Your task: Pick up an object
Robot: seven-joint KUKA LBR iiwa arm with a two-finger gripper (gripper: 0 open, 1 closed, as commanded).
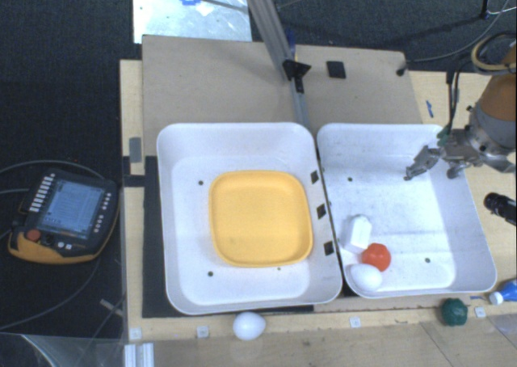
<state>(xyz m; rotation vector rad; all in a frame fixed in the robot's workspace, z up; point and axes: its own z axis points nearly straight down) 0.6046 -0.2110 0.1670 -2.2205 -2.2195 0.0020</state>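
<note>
the gripper (426, 162) hovers at the right bin's (404, 147) 2 o'clock edge; whether its claw is apart or together cannot be told. a red ball (376, 257), white egg (365, 277) and white block (357, 232) cluster at the bin's 7 o'clock corner. the left bin (182, 196) holds a yellow plate (261, 217).

Two white bins sit side by side on the surface (226, 90). The left bin (182, 196) holds a yellow square plate (261, 217). In the right bin (452, 228), near its front left corner, a red ball (376, 257), a white egg-shaped object (366, 277) and a small white block (358, 232) cluster together. The tool (436, 162) hangs over the right bin's far right part, well apart from them. Another white egg (249, 326) lies outside, before the left bin.
</note>
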